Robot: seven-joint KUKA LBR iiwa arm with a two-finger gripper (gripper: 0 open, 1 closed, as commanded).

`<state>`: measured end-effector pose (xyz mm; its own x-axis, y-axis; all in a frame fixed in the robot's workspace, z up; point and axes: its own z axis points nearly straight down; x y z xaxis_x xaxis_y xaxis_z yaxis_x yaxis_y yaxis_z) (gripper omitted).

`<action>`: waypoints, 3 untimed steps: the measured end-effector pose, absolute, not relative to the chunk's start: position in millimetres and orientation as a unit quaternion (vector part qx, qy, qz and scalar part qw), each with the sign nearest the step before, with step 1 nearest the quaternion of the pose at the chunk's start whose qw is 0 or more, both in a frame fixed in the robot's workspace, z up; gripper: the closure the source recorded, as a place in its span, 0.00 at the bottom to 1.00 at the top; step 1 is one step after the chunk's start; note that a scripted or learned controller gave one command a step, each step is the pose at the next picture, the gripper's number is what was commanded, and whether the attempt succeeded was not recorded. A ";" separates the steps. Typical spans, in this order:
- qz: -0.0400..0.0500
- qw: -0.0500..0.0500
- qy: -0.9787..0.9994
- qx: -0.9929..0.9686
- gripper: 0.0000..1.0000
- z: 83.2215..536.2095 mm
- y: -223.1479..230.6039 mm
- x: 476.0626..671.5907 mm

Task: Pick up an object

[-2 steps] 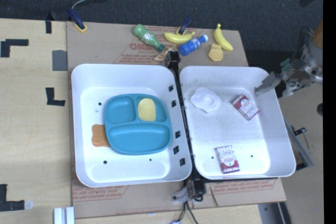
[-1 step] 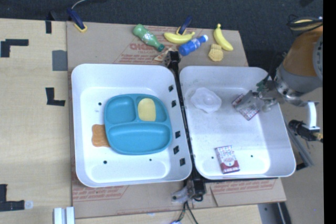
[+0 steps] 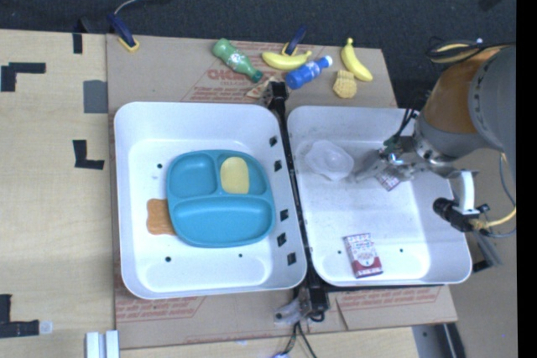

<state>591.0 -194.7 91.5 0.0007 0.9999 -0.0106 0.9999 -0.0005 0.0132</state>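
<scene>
My gripper point(image 3: 375, 171) is down in the right bin point(image 3: 436, 218), near its far right side, on the grey arm with the orange band point(image 3: 453, 101). Just left of it lies a clear plastic cup point(image 3: 327, 159) on its side, close to the gripper's tip or touching it; I cannot tell which. A small red and white box point(image 3: 362, 254) lies flat near the bin's front edge, well apart from the gripper. In the left bin point(image 3: 138, 138) a blue divided plate point(image 3: 220, 201) carries a yellow piece point(image 3: 235, 175), and an orange piece point(image 3: 157, 216) pokes out at its left.
Behind the bins on the cardboard lie a green bottle point(image 3: 236, 59), a blue bottle point(image 3: 306, 72), two toy bananas point(image 3: 285, 59) point(image 3: 356, 60) and a yellow block point(image 3: 344, 84). A black divider point(image 3: 289, 180) runs between the bins.
</scene>
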 end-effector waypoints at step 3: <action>0.004 0.007 0.708 0.706 0.00 91.7 -147.5 672.9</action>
